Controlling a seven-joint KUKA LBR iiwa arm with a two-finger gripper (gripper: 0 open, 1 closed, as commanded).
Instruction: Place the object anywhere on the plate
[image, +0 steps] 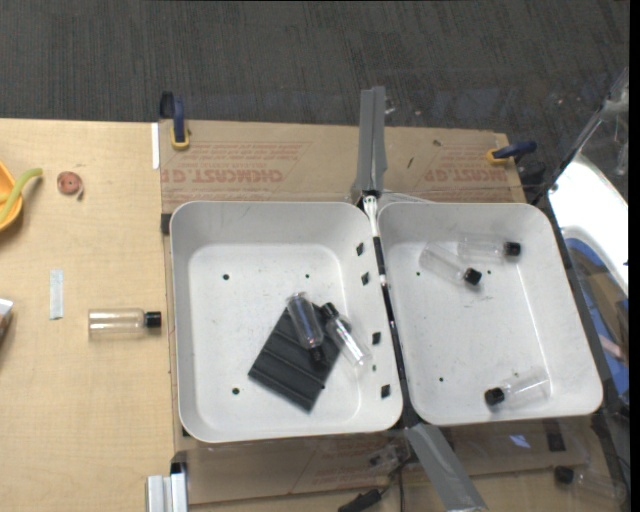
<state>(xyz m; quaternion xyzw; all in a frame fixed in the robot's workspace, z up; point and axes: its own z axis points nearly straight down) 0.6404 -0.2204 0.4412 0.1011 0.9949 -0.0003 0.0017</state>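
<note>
From my feed I see 2 shallow white plastic bins side by side on the wooden bench (90, 400).

The left bin (200, 225) holds a dark grey, flat, ribbed rectangular plate (285, 368), lying at a slant near the bin's middle. On the plate's upper corner rests a small clear plastic bottle (305, 320), tilted, overlapping the plate's edge. Just beside it, to the right, lies a second clear bottle with a black cap (342, 335), its cap end touching or nearly touching the first; I cannot tell which.

The right bin (560, 260) holds 3 clear bottles with black caps: 1 near the upper middle (485, 247), another just below and left of it (448, 266), and a third near the lower right wall (518, 389).

Outside the bins, on the bench to the left, a clear bottle with a black cap (122, 320) lies on its side.
</note>
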